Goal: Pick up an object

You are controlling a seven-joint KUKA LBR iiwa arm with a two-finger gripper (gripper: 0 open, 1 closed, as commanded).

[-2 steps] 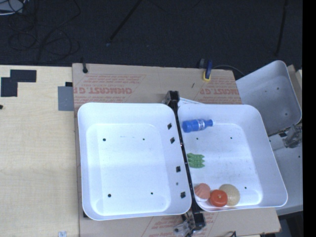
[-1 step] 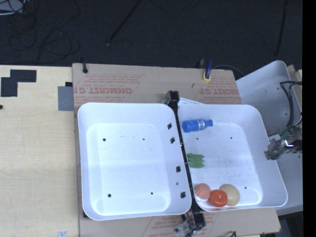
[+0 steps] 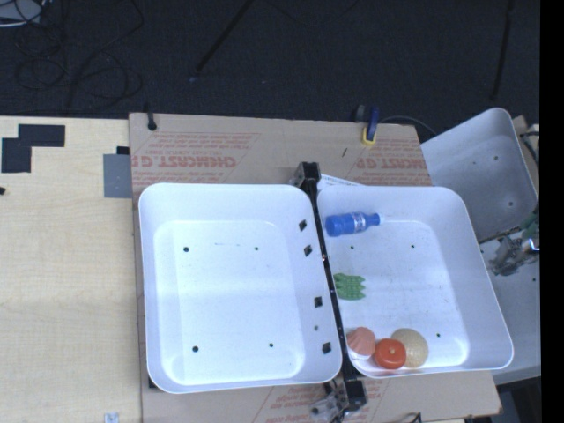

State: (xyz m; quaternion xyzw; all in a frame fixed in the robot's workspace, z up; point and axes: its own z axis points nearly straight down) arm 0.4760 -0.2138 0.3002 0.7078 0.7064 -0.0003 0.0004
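Here the bench [image 3: 62,263] is pale wood, with a sheet of brown printed cardboard [image 3: 229,152] laid over it, and beyond its far edge the floor is dark, with loose cables trailing across it. Two shallow white bins sit side by side on the cardboard, touching along a black clip strip that runs between them. The left bin [image 3: 167,280] has a smooth, glossy floor dotted with small dark holes. The right bin [image 3: 458,263] holds everything loose: a blue bottle [image 3: 351,224] with a white cap lies on its side near the far wall, close to the divider; a small green knobbly thing [image 3: 349,286] rests by the divider midway down; and in the near corner three round pieces cluster together, a pinkish one [image 3: 360,340], a red-orange one [image 3: 389,353] and a tan one [image 3: 411,345], touching each other. A grey metal plate [image 3: 480,161] stands tilted at the right, with a blue and yellow clamp [image 3: 371,125] at the cardboard's far edge. At the right edge a small metal part shows; whether it is the gripper, and how its jaws stand, cannot be told.
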